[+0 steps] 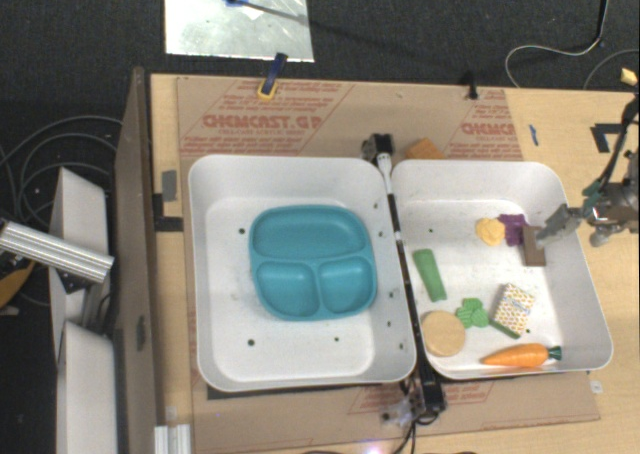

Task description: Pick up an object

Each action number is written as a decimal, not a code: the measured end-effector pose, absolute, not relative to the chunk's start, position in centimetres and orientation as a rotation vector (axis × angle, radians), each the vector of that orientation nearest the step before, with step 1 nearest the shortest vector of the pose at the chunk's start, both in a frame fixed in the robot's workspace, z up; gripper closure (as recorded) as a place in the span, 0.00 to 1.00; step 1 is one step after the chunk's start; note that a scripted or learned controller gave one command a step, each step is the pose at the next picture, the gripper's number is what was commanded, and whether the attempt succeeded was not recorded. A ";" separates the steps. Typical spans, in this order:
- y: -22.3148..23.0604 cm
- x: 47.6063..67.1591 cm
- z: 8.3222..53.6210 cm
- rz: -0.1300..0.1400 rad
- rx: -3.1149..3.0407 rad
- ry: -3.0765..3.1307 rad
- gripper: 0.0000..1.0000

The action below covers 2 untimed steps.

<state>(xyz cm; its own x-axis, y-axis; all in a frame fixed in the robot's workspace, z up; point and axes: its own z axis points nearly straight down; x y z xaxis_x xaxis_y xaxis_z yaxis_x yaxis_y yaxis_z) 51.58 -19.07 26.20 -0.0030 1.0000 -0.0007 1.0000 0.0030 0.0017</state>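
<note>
I see the pincer [536,240] low over the right bin [575,287], near its right wall; can't tell its state from this angle, and nothing is visibly pinched. A purple piece [513,227] and a yellow piece [489,231] sit just left of it. Green stick [430,274], green broccoli-like piece [472,315], patterned block [514,308], tan disc [443,333] and carrot [520,355] lie toward the near side. Teal divided plate [312,260] is in the left bin [215,272].
</note>
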 end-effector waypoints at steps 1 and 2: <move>-20.7 55.8 9.8 0.010 2.211 2.217 0.00; -20.5 63.9 8.9 0.008 2.207 2.223 0.00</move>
